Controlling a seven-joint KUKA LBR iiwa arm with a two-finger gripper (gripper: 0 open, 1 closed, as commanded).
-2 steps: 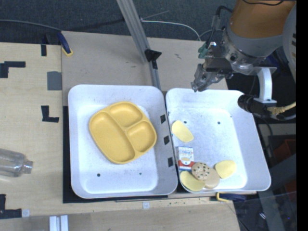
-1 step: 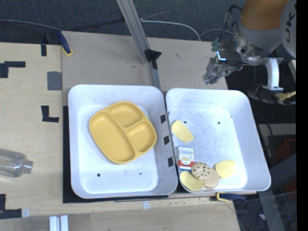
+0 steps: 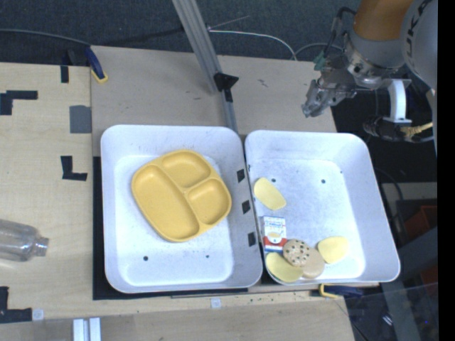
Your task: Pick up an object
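Note:
My gripper (image 3: 313,105) hangs above the bench just past the far edge of the right bin (image 3: 355,148), with nothing seen between its fingers. In that bin lie a yellow oval piece (image 3: 269,193), a small white packet with red and blue print (image 3: 274,234), a round speckled cookie (image 3: 296,251), a tan disc (image 3: 312,263), a pale yellow disc (image 3: 281,268) and a yellow lemon-shaped piece (image 3: 333,249). The left bin (image 3: 114,190) holds a yellow divided plate (image 3: 180,194).
A metal post (image 3: 195,30) slants across the bench behind the bins, ending in a black clamp (image 3: 225,82). A clear plastic bottle (image 3: 18,240) lies at the left edge. Cables run along the bench's far side.

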